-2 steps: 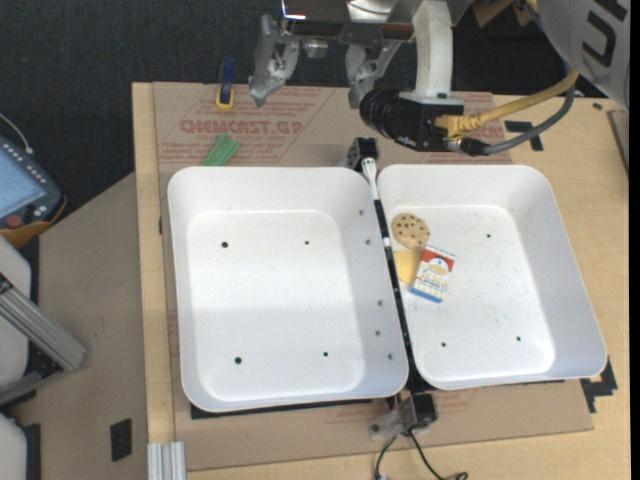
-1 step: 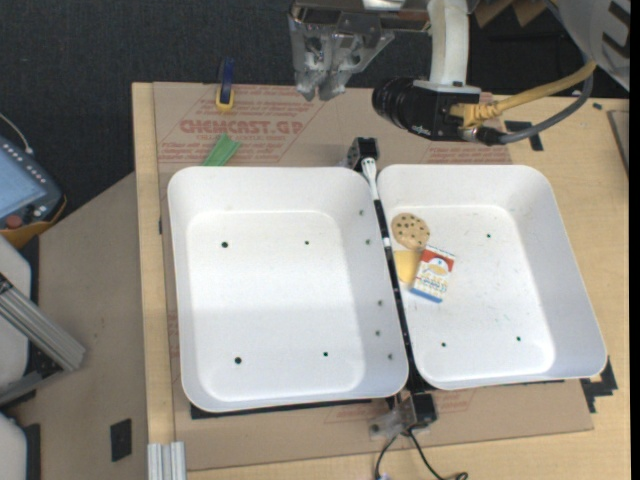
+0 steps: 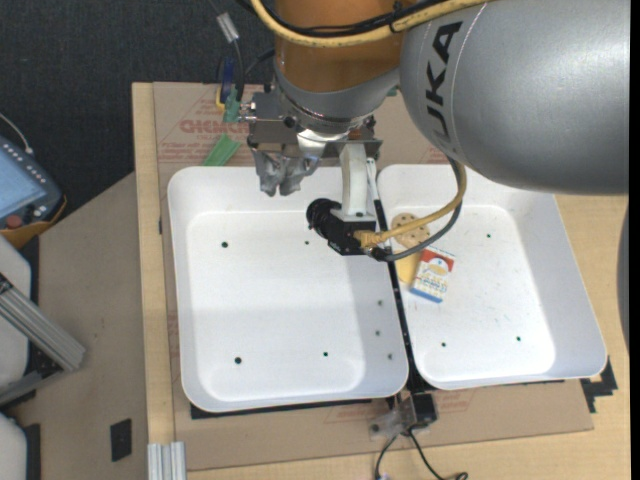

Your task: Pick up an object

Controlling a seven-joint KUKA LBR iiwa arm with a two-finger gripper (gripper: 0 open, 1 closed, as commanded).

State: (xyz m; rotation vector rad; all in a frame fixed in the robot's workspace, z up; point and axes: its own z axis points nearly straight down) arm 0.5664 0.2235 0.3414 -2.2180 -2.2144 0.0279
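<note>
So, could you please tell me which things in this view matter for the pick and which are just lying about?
For the job:
- gripper, above the left bin's far edge
- small card packet in the right bin
- round biscuit-like item beside it

Lying about:
- green item on the cardboard behind the bins
- blue device at the left edge

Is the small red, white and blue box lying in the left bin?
No. The small box lies in the right bin, near its left wall and beside a tan cookie-like item, while the left bin holds neither.
</note>
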